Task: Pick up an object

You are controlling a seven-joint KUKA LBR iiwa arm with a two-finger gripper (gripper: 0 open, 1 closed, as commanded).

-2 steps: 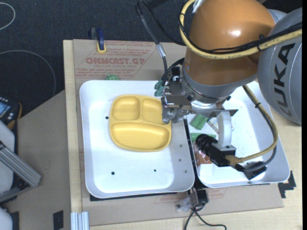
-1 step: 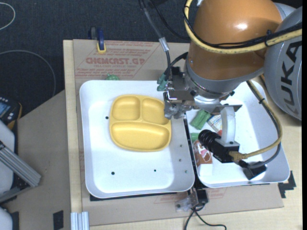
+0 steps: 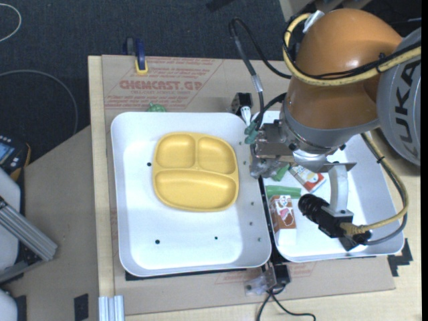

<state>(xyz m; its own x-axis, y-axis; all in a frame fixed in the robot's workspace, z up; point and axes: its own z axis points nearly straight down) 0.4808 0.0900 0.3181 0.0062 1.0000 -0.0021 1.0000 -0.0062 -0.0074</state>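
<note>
Brown packet point(image 3: 284, 214) lies in a white bin point(image 3: 304, 244), just beside the gripper point(image 3: 266, 168).

"CHEMCAST" on brown board point(image 3: 167, 80), "UKA" on arm point(image 3: 405, 102)

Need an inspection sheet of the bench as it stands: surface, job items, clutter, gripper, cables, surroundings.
Surface: left bin and right bin, both white, side by side on a brown board printed CHEMCAST.
Job's things: yellow divided plate in the left bin; green-topped packet, brown packet and red-and-white packet in the right bin, near its left wall.
Clutter: blue clamp on the board's far edge.
Gripper: gripper low over the right bin's left side, by the packets; whether it holds anything is hidden.
Cables: black cable runs from the far side down towards the gap between the bins.
Surroundings: dark carpet; aluminium rail at lower left.
</note>
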